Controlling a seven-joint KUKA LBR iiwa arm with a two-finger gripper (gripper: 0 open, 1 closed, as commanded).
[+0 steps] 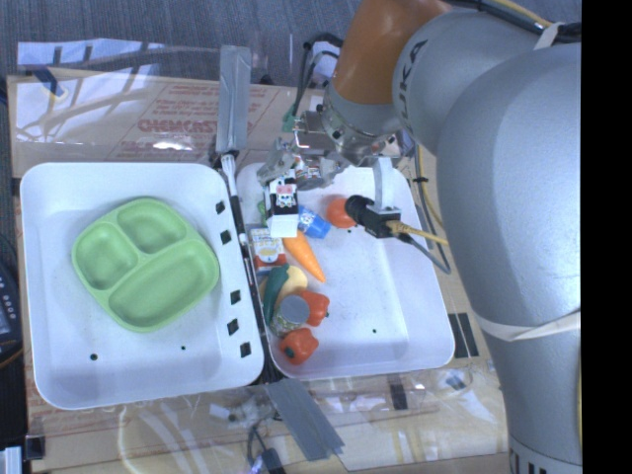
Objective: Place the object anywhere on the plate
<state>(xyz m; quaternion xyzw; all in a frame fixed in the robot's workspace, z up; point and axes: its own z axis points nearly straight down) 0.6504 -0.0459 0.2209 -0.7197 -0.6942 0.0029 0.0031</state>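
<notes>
The bench (118,126) bears two white bins (59,363) side by side, on cardboard sheeting (158,117).

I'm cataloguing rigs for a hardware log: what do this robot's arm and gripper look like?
The arm is bulky, rounded and grey, with an orange band above the wrist and yellow-and-black cables along its top. The gripper is a cluster of bare metal parts with thin wires.

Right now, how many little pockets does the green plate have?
3. The green plastic plate in the left white bin has two small pockets along its upper edge and one big pocket below them.
</notes>
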